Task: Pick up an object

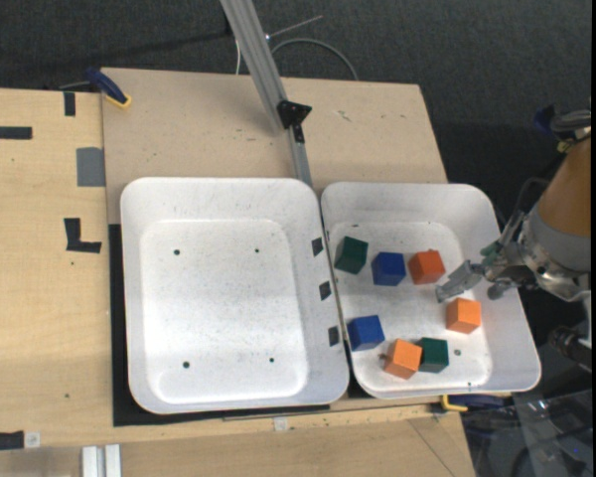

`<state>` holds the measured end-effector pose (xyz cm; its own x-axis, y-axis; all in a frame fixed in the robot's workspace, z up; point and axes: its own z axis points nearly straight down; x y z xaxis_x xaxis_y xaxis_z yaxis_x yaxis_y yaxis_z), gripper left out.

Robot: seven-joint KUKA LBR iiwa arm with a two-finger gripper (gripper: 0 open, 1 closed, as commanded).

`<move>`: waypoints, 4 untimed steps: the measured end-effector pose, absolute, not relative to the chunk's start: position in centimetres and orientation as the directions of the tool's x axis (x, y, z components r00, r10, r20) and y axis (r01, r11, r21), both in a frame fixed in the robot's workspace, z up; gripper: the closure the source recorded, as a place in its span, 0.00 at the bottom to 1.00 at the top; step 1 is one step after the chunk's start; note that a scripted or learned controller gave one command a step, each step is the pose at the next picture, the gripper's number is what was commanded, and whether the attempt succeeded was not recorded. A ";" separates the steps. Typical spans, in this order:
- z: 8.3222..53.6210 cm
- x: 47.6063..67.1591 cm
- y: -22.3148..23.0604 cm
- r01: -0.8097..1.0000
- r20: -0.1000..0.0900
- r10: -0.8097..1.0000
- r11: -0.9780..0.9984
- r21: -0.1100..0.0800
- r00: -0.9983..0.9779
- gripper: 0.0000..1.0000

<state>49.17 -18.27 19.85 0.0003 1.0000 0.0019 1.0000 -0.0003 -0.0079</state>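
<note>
1. Two-finger gripper (469, 279) hangs over right side of the right white bin (477, 205), fingers spread, nothing between them.
2. Nearest candidates: small orange cube, lower (464, 315), just below the fingertips; small orange cube, upper (427, 265), just to their left.
3. Cubes look rigid, light, flat-faced; probably foam or wood. Best taken across two opposite side faces.
4. Bin floor smooth, speckled, shallow-walled; cube may slide if nudged.
5. Lower cube sits near the right wall, so room for the outer finger looks tight. Left white bin (139, 207) lies mid-frame.

Right bin (477, 207) holds seven cubes: three orange (427, 264), two blue (388, 267), two green (352, 254). Bins total: two.
</note>
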 end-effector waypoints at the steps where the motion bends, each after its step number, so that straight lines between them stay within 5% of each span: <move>1: 15.4 49.4 -18.1 1.000 0.001 1.000 0.001 -0.006 -0.001 0.00; 2: 11.6 49.8 -18.9 1.000 -0.010 1.000 -0.003 0.008 0.003 0.00; 3: 12.7 49.9 -18.7 1.000 -0.006 1.000 -0.001 0.008 0.001 1.00; 4: 18.8 50.7 -18.6 1.000 -0.002 1.000 0.002 0.004 -0.002 1.00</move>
<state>50.68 -18.61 18.78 -0.0021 1.0000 -0.0017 1.0000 0.0021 0.0042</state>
